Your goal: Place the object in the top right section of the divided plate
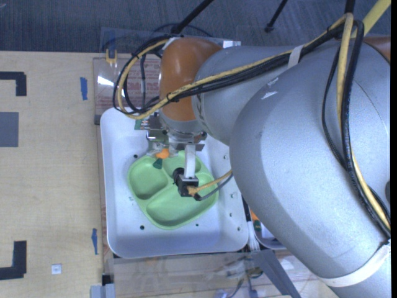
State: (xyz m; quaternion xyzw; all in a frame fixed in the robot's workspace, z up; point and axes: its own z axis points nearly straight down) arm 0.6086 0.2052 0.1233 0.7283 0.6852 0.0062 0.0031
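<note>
A light green divided plate (166, 194) lies in the left white bin (124, 228). A small orange object (161, 156) shows at the plate's upper edge, with a second small orange bit (157, 164) just below and left of it. My gripper (178, 159) hangs straight over the plate's upper right part, close beside the orange object. The wrist and its bracket cover the fingertips, so whether the orange object sits between them is hidden.
The grey arm with its orange band (180, 79) covers the right bin and the back of the left one. Yellow and black cables (133, 73) loop over the bin's far left corner. The wooden bench (49, 185) stretches out to the left, with blue tape marks (84, 87).
</note>
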